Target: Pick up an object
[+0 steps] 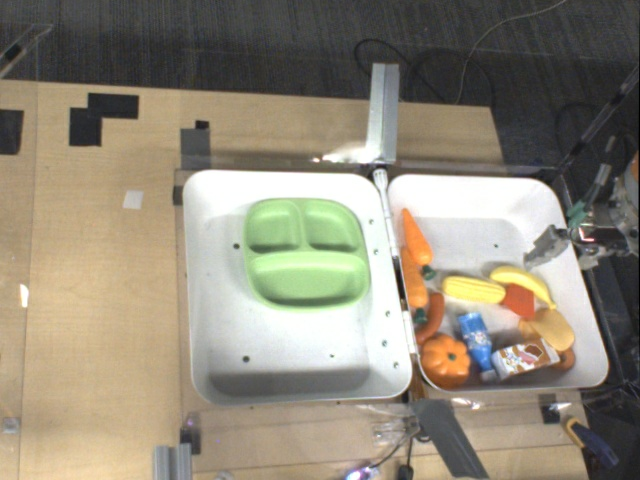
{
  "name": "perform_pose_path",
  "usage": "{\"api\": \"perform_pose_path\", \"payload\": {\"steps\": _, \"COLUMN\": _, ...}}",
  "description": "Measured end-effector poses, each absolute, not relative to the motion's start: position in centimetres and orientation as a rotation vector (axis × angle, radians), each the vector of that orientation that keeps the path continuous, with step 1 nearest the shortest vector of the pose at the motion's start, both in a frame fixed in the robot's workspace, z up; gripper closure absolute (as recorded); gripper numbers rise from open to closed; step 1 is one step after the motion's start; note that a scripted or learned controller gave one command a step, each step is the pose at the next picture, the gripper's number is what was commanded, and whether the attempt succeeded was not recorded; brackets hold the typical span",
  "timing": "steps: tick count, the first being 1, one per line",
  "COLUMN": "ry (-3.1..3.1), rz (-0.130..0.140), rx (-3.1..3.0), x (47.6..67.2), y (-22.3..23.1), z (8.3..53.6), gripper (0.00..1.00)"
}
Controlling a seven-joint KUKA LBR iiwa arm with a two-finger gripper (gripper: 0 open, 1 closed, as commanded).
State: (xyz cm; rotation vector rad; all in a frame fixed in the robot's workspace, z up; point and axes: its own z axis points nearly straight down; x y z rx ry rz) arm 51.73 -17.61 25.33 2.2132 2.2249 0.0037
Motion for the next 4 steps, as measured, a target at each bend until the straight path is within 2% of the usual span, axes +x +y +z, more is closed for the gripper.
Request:
{"api": "perform_pose_path", "payload": {"steps": 1, "ry": 2.006, "rz": 0.006, "rx": 2.411, "x": 55.3, "y": -19.6, "z": 34.1, "gripper": 0.00}}
{"api": "perform_pose_path", "payload": {"steps": 2, "ry": 2.219, "rz": 0.004, "rx": 2.220, "x": 60.2, "y": -13.8, "z": 19.8, "gripper": 0.00}}
{"api": "perform_pose_path", "payload": {"steps": 3, "ry": 2.137, "rz": 0.009, "rx": 2.293, "x": 61.3, "y": -9.0, "z": 9.6, "gripper": 0.00}}
{"api": "perform_pose_path", "payload": {"steps": 4, "ry": 2.069, "rz": 0.005, "rx": 2.357, "x": 55.3, "y": -18.0, "z": 15.9, "gripper": 0.00}}
